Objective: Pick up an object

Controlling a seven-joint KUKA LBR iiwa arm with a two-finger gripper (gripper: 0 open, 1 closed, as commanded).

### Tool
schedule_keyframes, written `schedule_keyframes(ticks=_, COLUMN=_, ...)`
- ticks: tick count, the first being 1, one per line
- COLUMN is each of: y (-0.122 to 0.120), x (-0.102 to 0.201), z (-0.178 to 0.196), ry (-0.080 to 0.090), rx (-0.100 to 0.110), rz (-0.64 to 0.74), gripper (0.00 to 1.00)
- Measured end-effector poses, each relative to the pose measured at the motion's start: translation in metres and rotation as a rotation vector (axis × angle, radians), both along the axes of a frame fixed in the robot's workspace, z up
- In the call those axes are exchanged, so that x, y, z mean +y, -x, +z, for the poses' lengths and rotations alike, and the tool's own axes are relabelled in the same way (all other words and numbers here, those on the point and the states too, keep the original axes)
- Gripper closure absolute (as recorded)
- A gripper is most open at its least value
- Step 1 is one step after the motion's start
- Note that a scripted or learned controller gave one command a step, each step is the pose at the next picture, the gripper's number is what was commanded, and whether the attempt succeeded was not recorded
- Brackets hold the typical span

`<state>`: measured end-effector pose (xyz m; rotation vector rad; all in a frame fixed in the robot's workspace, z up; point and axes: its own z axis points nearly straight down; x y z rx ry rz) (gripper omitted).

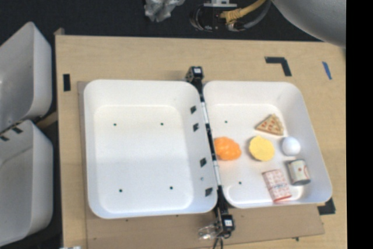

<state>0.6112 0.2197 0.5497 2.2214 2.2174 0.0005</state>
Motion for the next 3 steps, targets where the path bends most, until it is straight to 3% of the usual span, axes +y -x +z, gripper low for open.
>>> schedule_keyframes(ticks=1, y=0.064, x=0.002, z=-0.002, ry=-0.003, rx=0.002, rz=0.006, gripper=1.00)
schedule_keyframes(ticks=2, y=-0.012, x=0.000, z=-0.001, ry=0.000, rx=0.000, rz=0.000, gripper=1.00)
schedule_keyframes(ticks=3, y=0.050, x=0.002, z=-0.010, ry=-0.002, rx=0.003, rz=0.007, gripper=1.00)
